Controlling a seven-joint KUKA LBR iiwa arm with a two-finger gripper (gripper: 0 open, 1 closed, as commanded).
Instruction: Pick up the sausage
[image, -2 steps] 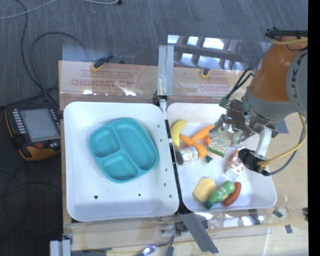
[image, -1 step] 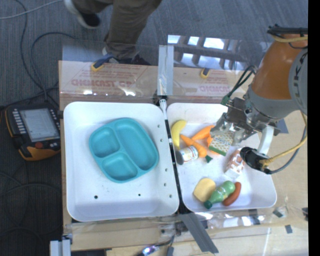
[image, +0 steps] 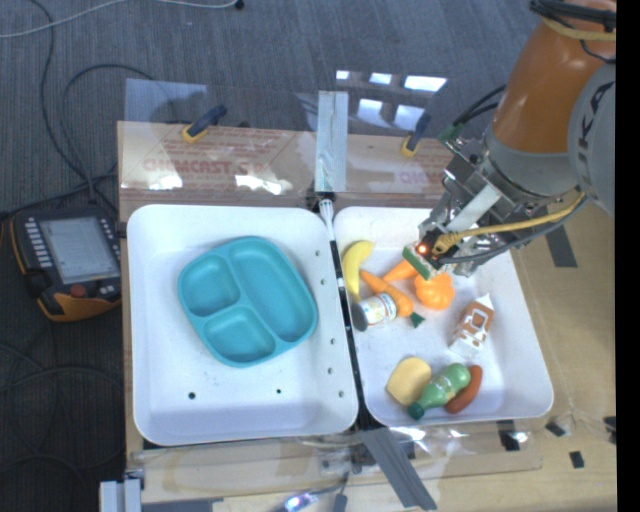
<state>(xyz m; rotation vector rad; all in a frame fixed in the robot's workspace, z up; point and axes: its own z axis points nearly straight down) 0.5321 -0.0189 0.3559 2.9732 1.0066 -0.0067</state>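
Even overhead light; glare seen on clear plastic sheeting behind shallow white bins. Shadows soft. Slight blur noted on orange-banded grey arm.

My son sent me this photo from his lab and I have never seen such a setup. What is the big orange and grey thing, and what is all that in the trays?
It is a robot arm, reaching in from the right. One fixed camera looks down at a slant on two white bins. The left bin holds a blue divided plate. The right bin holds toy food: a banana, a carrot, an orange piece, a small can, a little carton, a yellow piece, a green bottle and the red sausage it should pick up. Its pincer is above the orange piece, far from the sausage. I cannot see anything held in it.
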